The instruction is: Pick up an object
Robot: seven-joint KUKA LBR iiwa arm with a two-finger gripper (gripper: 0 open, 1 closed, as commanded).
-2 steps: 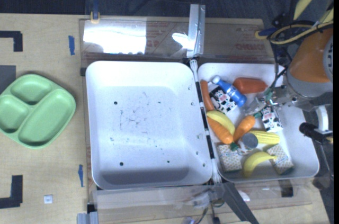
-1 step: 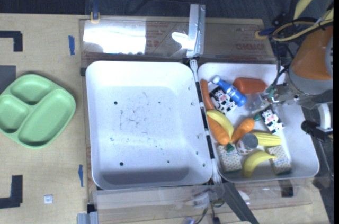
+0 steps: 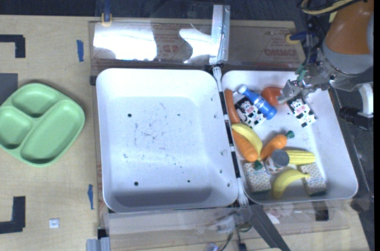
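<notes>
The right bin (image 3: 341, 143) holds a pile of toy food. A blue bottle (image 3: 259, 102) lies near the top, beside a black-and-white cow-patterned carton (image 3: 249, 113) and a round orange piece (image 3: 271, 94). Lower down lie an orange carrot (image 3: 273, 146), a yellow banana (image 3: 287, 180) and another yellow banana (image 3: 244, 137). My gripper (image 3: 297, 89) hangs over the bin's upper right part, just above a second cow-patterned piece (image 3: 303, 113). Nothing shows clearly between its fingers.
The left bin (image 3: 113, 95) lies beside the right one. A green divided plate (image 3: 40, 123) rests on the bench at far left. A clear plastic sheet (image 3: 160, 36) stands behind the bins. The arm's orange band (image 3: 350, 30) is at upper right.
</notes>
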